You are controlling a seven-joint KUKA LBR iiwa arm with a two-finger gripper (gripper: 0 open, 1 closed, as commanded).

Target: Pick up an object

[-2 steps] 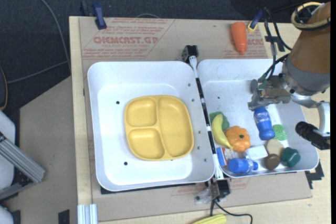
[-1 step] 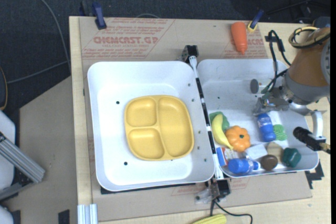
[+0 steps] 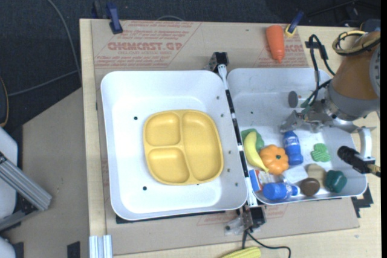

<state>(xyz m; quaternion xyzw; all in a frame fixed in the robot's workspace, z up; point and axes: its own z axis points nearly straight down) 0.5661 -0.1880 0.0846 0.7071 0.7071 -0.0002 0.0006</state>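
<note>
The gripper (image 3: 294, 122) is down in the right bin (image 3: 266, 84), just above a small blue bottle (image 3: 292, 148); how its jaws are set, I cannot tell. Beside the bottle sit an orange pumpkin (image 3: 275, 159) and a banana (image 3: 253, 151), while a yellow divided plate (image 3: 182, 147) lies in the left bin (image 3: 121, 99).

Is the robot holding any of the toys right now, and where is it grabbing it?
It cannot be told. The gripper sits low in the right bin, just above a small blue bottle, but nothing shows between its jaws.
</note>
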